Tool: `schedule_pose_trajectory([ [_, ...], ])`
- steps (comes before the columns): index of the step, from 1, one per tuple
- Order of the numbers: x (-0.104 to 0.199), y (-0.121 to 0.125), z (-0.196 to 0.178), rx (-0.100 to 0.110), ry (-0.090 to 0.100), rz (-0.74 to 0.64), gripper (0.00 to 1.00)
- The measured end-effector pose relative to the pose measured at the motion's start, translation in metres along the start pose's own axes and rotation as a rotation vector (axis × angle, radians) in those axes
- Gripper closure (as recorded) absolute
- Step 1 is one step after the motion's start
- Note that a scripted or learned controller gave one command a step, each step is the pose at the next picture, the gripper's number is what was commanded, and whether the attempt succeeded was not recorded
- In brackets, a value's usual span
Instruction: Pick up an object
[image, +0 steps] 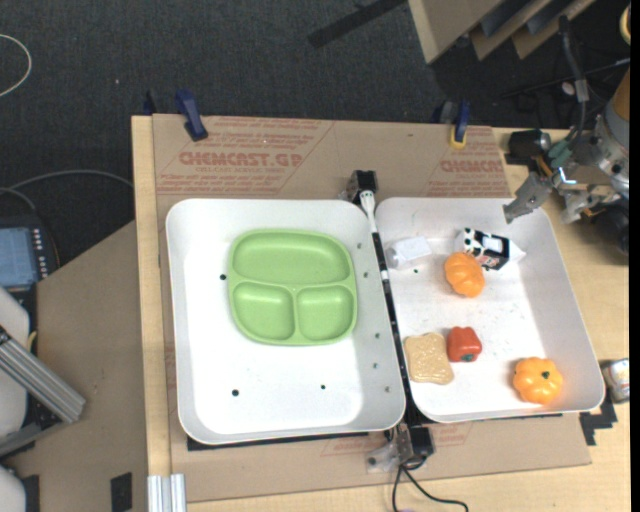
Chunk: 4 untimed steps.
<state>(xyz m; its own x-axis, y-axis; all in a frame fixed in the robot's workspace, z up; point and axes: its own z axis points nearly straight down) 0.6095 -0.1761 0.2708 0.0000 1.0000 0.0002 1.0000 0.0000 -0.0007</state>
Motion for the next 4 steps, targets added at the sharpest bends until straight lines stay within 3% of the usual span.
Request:
schedule_pose_trajectory([
  [1,-0.010,0.003,0.124,0.011,0.003,0.001,0.00],
  [2,0.007,0.021,0.164,-0.022,-0.009,0.001,0.00],
  [3,0.083,-0.024,0.187,0.005,0.004,-0.005,0.00],
  [4,0.078,-0.021,0.175,-0.004,0.000,0.000,1.00],
])
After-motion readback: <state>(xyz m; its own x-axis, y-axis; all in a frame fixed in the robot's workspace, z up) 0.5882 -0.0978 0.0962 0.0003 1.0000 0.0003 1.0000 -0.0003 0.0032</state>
